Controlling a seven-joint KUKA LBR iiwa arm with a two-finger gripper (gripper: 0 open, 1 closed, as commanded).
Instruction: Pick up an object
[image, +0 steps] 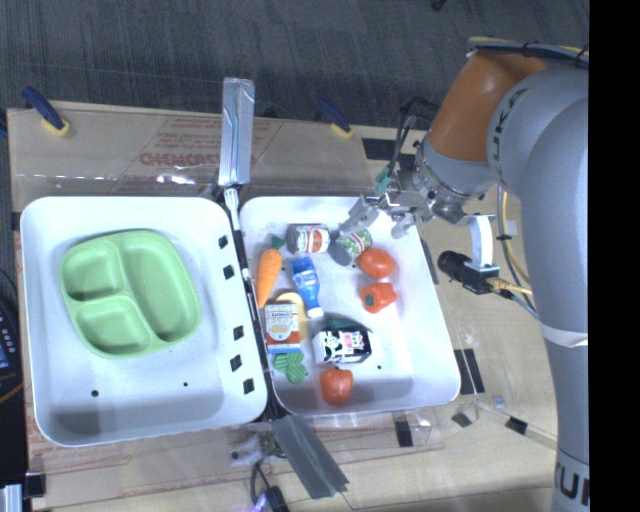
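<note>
Dark carpet lies behind the bench, which bears cardboard sheeting and two white bins. From the overhead camera, the left bin (60, 400) holds a green divided plate (128, 290). The right bin (425, 345) holds the clutter: a toy carrot (268, 275) at nine o'clock, a small can (308, 239) at twelve, a blue bottle (306, 286) near centre, two orange-red toy vegetables (377, 278) at two o'clock, a black-and-white carton (344, 344) and a red tomato (337, 384) at six.

My gripper (392, 208) hangs over the bin's one o'clock corner; its spread I cannot tell from here.

The nearest target seems to be a small greenish can (350, 244) at one o'clock, just beside the upper vegetable. It looks light, rigid and smooth, so likely to roll or slip; I'd pinch it across its curved sides at mid-length.
</note>
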